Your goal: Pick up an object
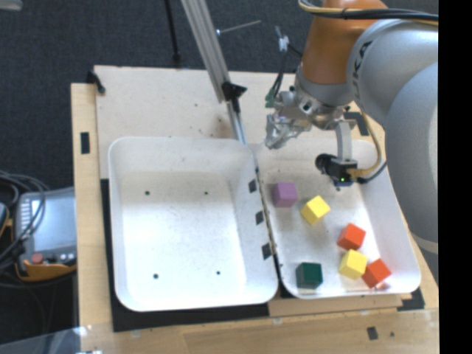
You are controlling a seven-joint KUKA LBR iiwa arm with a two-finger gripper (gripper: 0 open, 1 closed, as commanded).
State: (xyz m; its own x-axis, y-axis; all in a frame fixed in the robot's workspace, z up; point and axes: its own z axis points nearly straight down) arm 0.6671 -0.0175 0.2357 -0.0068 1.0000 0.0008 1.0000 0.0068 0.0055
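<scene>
Tool (pixel 276 137), jaw state indiscernible from here, hangs over the far rim of the right bin (pixel 394 220), gripping nothing visible. The grey arm (pixel 391 65) bends in from the right. Below lie matte cubes: purple (pixel 285 193), yellow (pixel 315 209), orange (pixel 352 236), green (pixel 309 274).

Bench (pixel 147 102) bearing two seemingly touching white bins (pixel 184 220).

A robotics lab — a plywood bench (pixel 85 198) on dark carpet carries two white bins (pixel 184 220). An aluminium mast (pixel 210 50) rises at twelve o'clock; a control pendant (pixel 44 231) lies at nine o'clock.
</scene>
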